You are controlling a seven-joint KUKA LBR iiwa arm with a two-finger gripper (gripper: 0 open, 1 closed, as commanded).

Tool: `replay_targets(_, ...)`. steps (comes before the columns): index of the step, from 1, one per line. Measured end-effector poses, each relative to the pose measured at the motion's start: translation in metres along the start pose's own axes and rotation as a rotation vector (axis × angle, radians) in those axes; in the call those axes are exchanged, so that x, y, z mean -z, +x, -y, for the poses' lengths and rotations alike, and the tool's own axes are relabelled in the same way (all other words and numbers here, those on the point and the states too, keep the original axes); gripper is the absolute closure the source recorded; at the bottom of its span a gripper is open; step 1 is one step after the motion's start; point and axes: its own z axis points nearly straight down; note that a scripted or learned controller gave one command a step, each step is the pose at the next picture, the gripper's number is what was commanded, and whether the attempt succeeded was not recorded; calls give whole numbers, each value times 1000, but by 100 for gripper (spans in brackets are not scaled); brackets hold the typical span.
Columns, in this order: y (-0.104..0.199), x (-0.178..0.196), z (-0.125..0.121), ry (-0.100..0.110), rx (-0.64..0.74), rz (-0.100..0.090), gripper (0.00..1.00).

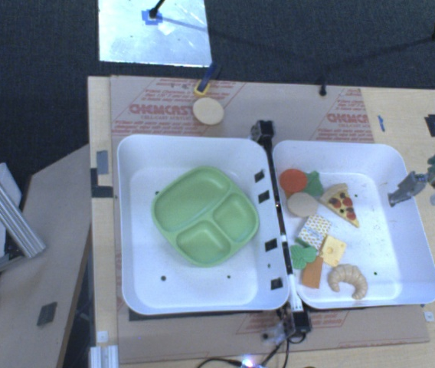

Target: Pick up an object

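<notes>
The right bin [413,278] holds several toy foods. A pizza slice [341,203], a red tomato [293,180] and a beige round piece [302,204] lie near its left wall. Below them sit a patterned block [315,229], a yellow cheese square [333,249], a green piece [303,255], an orange piece [312,272] and a croissant [348,278]. My gripper [420,194] hovers over the bin's right rim, well right of the pizza slice. It is open, with nothing between its fingers.
The left bin [137,282] holds a green divided plate [205,215]. A black clip strip [275,213] runs between the bins. Behind the bins lie a tan disc [208,111] and a shiny metal sheet [154,21].
</notes>
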Motion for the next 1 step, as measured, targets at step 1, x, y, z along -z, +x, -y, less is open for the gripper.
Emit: replay_targets(1, 1, 6, -2, -11, 4, 3, 0)
